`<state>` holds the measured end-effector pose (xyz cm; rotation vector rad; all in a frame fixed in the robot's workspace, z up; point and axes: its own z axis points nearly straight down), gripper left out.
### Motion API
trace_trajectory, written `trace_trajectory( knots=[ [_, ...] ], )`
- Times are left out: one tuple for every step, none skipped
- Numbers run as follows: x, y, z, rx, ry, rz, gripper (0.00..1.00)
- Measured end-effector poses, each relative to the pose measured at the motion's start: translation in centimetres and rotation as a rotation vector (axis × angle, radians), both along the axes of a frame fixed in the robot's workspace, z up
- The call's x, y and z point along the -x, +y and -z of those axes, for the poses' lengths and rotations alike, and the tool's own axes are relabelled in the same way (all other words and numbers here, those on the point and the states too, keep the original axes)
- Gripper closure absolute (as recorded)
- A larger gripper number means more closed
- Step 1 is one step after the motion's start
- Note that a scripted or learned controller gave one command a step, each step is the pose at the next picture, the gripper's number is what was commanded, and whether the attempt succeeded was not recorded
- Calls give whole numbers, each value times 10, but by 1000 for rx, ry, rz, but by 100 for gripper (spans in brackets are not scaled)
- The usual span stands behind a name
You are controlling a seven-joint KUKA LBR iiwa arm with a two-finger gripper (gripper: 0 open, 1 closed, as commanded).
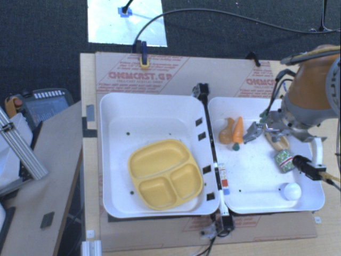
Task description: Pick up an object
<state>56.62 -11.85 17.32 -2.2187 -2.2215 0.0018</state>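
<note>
**Arm over the right bin, among loose objects**

Two shallow white bins sit side by side on the counter [90,196], on a sheet of printed cardboard [160,73]. The left bin [114,143] holds a yellow tray [165,173] with three compartments, lying in the near half of the bin and turned slightly askew. The right bin [250,196] holds the loose objects. An orange carrot-shaped piece [238,130] lies at the far left of this bin, touching a paler, pear-shaped piece [227,132] on its left; a small dark green ball [235,146] lies just near of the two. A green and white patterned block [284,159] lies toward the right side, and a white ball [291,190] rests at the near right corner. A tan object [279,141] lies just beyond the patterned block, partly hidden beneath the arm.

The arm [314,87], grey with an orange band, reaches in from the right and ends over the far right part of the right bin. The gripper [256,132] points left toward the carrot-shaped piece and lies just beside it; whether they touch cannot be told. Whether the jaws are released or clenched cannot be told at this size, and no object is seen between them. A black cable [224,16] crosses the dark floor beyond the counter.
</note>
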Motion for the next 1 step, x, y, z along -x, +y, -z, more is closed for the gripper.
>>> trace_trajectory(
  knots=[
    [-4,2,43,0,0,0,0]
  ],
)
